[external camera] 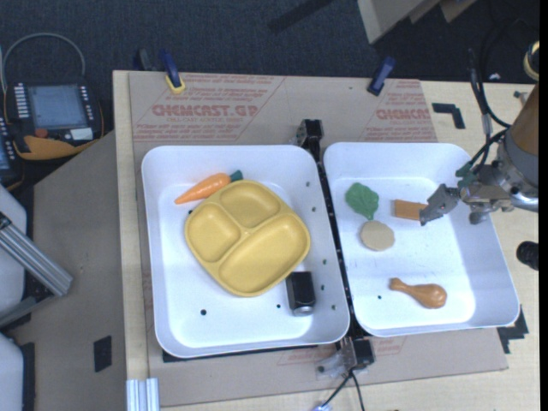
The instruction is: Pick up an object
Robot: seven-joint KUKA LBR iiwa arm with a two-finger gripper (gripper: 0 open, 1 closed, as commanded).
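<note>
I see the grey 2-finger gripper (456,205) over the right white bin (488,311) | fingers spread, holding nothing | one fingertip near the orange-brown block (408,210).

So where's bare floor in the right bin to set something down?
Free: the right bin's near-right corner, beyond the drumstick, and the far strip behind the broccoli. Crowded: the middle, with cookie, orange block and pincer.

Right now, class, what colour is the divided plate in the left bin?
Yellow; the camera view shows the divided plate clearly.
</note>
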